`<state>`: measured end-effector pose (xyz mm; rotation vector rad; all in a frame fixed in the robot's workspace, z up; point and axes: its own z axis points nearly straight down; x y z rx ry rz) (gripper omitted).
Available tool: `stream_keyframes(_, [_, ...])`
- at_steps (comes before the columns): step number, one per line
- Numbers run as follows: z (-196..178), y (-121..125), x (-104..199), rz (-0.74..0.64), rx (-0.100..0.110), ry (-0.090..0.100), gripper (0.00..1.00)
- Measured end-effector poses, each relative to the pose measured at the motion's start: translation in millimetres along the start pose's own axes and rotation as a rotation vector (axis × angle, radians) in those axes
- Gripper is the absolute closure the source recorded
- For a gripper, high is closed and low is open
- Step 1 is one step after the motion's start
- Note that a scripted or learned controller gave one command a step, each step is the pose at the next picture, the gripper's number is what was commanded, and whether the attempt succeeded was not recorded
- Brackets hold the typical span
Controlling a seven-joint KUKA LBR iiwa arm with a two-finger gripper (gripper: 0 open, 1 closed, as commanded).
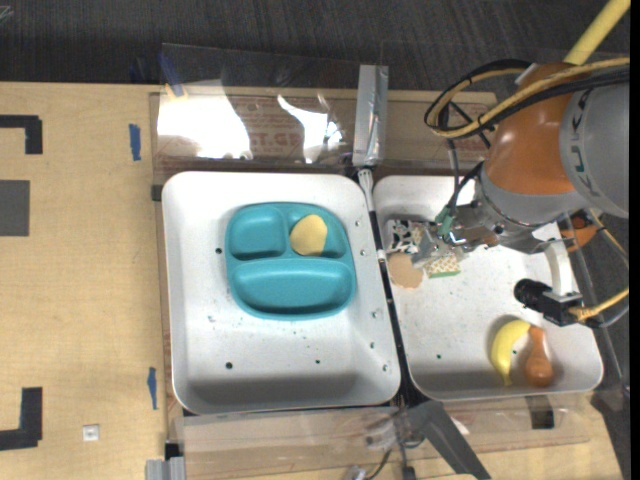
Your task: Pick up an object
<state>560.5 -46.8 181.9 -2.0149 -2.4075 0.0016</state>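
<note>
My gripper (445, 236) hangs low over the upper left part of the right bin (470, 303), under the orange band of the arm (535, 153). Just left of it lie a black-and-white patterned item (402, 235) and a tan round piece (405, 271). A small speckled green-edged item (441, 264) sits right below the gripper. Whether the gripper touches any of these is hidden by the wrist. In the bin's lower right corner a yellow banana (506, 348) lies beside an orange carrot-like piece (539, 359).
The left bin (200, 338) holds a teal divided plate (290, 286) with a yellow round fruit (309, 234) in its upper right compartment. A black fitting with cables (545, 301) juts over the right bin's right side. A clear plastic sheet (260, 118) lies behind the bins.
</note>
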Motion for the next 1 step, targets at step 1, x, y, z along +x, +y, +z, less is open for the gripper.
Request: stream_keyframes(1, [0.9, 25.3, -28.9, -0.013, 0.001, -0.001, 1.00])
